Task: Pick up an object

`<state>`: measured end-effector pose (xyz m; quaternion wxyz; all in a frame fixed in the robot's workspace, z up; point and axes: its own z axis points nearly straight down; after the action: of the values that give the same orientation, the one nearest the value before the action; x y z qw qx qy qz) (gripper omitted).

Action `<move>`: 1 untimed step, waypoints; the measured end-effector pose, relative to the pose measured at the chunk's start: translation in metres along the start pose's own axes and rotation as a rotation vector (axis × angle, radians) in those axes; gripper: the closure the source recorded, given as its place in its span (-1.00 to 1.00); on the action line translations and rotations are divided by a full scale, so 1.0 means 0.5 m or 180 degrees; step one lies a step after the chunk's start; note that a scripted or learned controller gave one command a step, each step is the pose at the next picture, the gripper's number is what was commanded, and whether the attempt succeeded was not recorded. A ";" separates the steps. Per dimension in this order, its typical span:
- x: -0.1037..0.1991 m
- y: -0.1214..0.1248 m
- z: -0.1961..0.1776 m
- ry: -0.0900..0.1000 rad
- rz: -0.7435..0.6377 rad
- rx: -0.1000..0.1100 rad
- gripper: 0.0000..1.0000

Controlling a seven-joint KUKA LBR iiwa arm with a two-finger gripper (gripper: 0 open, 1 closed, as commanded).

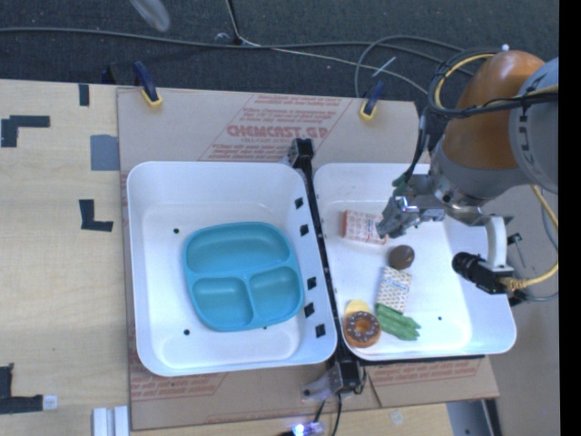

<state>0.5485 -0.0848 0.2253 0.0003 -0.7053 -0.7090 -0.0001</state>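
Observation:
My gripper (392,222) hangs low over the right bin (472,330), its fingers pointing down-left between a red and white packet (359,226) and a small brown ball (401,257). I see nothing held between the fingers. Below the ball lies a white patterned packet (393,289). A green pod-shaped item (398,322) and a round orange and brown doughnut (362,329) rest near the bin's front edge, with a bit of yellow behind the doughnut.
The left bin (150,243) holds a blue divided plate (242,274). A black divider (313,243) runs between the bins. The arm's orange band (495,98) and grey body loom over the right bin's back right. Cables trail behind.

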 end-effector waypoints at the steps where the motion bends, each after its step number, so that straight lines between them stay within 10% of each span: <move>1: 0.105 0.045 0.021 -0.0003 0.0001 0.0004 1.00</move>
<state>0.5708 -0.0321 0.2150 0.0005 -0.7053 -0.7089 0.0006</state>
